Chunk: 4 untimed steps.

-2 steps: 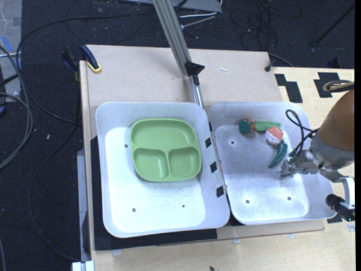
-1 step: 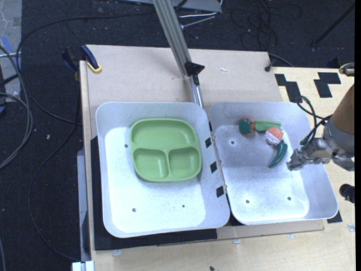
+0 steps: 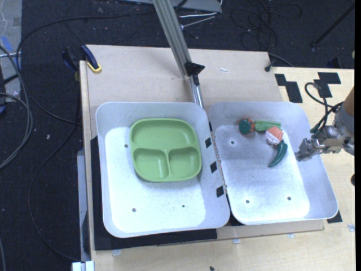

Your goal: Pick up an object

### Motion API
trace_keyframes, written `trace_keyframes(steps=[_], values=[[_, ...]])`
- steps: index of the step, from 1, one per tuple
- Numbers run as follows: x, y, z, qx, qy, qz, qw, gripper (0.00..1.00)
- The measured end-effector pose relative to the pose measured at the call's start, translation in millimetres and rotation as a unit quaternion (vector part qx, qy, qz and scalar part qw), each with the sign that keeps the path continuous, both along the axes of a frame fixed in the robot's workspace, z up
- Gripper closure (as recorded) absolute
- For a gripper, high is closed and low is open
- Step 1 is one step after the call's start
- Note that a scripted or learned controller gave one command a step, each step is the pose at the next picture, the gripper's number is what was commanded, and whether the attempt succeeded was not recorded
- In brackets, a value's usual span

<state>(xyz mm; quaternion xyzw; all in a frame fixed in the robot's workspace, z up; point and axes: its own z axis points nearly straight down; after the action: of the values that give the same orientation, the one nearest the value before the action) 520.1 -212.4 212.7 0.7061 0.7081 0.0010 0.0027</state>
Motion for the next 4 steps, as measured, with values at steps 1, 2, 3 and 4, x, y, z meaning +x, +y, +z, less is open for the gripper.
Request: trace_keyframes(steps=[1, 2, 3, 4], values=[[1.5, -0.4, 53.4, -0.0004, -0.001, 0.000, 1.0000, 1.00], [-9.1, 55.9, 43.6, 0.0021, 0.003, 0.002, 1.0000, 1.00], [-9.7, 110.8, 49.0, 0.0020, 0.003, 0.003, 1.0000, 1.00], [-8.7, 171.1, 33.8, 0.0022, 0.003, 0.003, 1.0000, 1.00]])
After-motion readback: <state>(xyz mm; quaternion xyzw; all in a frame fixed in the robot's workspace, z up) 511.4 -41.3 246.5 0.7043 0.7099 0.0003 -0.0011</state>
